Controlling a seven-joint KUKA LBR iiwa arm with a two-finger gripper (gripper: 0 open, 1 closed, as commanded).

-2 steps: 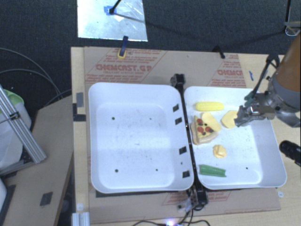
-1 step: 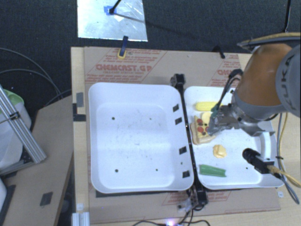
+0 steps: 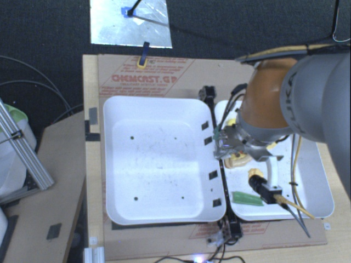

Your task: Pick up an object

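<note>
Camera view: the grey arm's gripper (image 3: 237,153) is lowered into the right shallow white bin (image 3: 321,196), above a small yellowish object (image 3: 239,159). A flat green piece (image 3: 247,198) lies nearer the front rim. Whether the jaws are spread cannot be told.
</note>
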